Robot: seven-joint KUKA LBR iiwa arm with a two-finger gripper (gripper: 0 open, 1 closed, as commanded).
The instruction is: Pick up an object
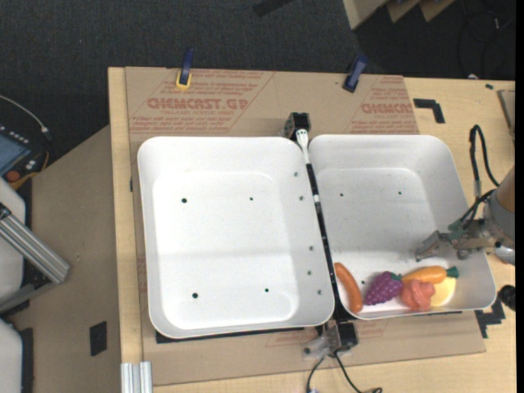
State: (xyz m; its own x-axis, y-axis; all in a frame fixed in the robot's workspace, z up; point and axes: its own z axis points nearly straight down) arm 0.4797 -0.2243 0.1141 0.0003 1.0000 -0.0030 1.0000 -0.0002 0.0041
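Observation:
Several toy foods lie along the near edge of the right bin: an orange sausage, purple grapes, an orange carrot, a red piece and a yellow piece. My gripper reaches in from the right, low over the bin's right side, just above and behind the carrot. Its fingers are spread open and nothing sits between them.
The left bin stands beside the right one on a cardboard-covered bench. A black divider strip runs between the bins. Two clamps hold the cardboard at the far edge. A cable hangs near the arm.

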